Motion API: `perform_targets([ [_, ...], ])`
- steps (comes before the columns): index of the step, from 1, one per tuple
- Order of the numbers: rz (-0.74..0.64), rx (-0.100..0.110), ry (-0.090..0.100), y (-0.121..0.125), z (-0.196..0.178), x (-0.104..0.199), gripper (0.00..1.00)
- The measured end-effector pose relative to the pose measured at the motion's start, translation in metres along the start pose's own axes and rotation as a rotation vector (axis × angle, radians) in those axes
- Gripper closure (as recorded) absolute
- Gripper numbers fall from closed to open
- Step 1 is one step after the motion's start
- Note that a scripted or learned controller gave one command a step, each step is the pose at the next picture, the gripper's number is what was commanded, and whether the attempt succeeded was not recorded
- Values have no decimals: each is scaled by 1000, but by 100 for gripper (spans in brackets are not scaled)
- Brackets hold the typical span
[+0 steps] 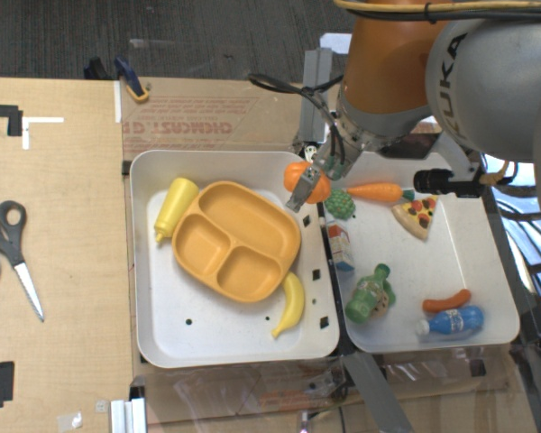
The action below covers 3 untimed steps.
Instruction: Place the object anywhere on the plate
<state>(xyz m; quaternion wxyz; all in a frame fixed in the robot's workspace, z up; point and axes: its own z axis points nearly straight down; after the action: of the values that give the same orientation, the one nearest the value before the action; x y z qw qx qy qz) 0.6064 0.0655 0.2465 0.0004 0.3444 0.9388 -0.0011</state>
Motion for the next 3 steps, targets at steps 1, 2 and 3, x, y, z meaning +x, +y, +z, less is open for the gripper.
perform_targets([
  [1, -149, -1, 2, -13, 55, 49, 100],
  [2, -206, -2, 0, -18, 5, 66, 100],
  [3, -206, -3, 0, -18, 5, 66, 0],
])
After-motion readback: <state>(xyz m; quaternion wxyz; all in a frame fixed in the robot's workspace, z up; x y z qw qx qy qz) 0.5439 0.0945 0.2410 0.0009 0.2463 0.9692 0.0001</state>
